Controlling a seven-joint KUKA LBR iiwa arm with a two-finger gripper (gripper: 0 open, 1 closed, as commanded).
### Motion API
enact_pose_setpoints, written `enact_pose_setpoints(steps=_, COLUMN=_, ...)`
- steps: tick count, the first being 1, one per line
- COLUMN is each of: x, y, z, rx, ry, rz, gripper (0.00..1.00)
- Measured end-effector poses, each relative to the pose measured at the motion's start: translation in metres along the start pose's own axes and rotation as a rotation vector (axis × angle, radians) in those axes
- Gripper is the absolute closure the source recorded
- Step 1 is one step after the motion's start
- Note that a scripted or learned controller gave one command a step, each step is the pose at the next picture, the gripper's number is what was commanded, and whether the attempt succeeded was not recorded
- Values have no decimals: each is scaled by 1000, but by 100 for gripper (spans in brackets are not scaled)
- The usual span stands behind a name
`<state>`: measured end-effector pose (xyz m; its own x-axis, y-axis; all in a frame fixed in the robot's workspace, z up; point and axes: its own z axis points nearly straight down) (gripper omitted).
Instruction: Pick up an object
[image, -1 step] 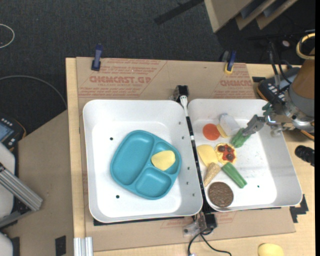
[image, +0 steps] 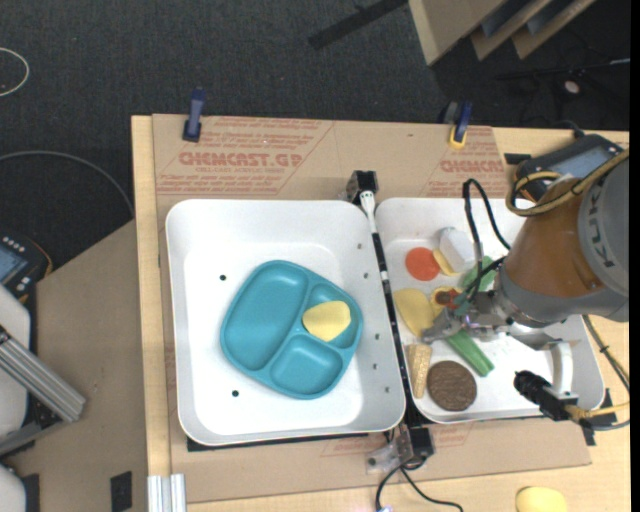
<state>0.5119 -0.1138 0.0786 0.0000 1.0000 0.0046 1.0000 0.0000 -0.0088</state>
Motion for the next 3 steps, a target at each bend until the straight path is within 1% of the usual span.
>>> enact_pose_setpoints(steps=1, x=-3, y=3, z=-17, rx=-12, ry=-5, rz=1, gripper=100)
enact_pose_setpoints(steps=2, x=39, y=-33, z=-163, rx=-21, ry=-4, rz=-5, gripper=100)
enact_pose_setpoints(steps=3, x=96, y=-33, z=-261, rx=-22, ry=-2, rz=-8, gripper=100)
